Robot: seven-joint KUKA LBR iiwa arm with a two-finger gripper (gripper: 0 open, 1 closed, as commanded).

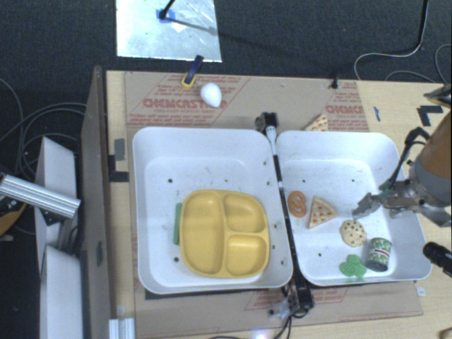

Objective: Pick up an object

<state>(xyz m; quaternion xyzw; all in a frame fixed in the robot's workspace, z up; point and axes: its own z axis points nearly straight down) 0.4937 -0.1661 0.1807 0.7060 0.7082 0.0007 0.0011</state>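
- White plastic is what I work over: two shallow bins side by side, and my claw (367, 205) hangs in the right bin (332, 150), above its right half.
- From the fixed camera above, I judge this to be the approach step. Nothing sits between my fingers, and no object is lifted off the bin floor.
- My fingers look slightly parted, one tip pointing left toward the middle of the bin, but the gap is small and blurred, so I cannot tell for sure how wide I stand.
- The pickable things lie close below and left of me: a cookie (352, 232) just under my tip, a pizza slice (322, 212) to its left, a pretzel (296, 203) near the dividing wall, a small can (379, 253) and a green clover piece (352, 266) toward the near edge.
- The cookie seems my nearest target. The next move would call for lining up over it, opening enough to straddle it, then descending until my tips reach the floor on both sides.
- It is flat and low, so my tips could slide over it; the can stands near and could be bumped.
- My arm comes in from the right edge, wrist low, forearm angled down and leftward.
- The left bin (205, 150) holds a yellow divided plate (224, 233), well apart from me.
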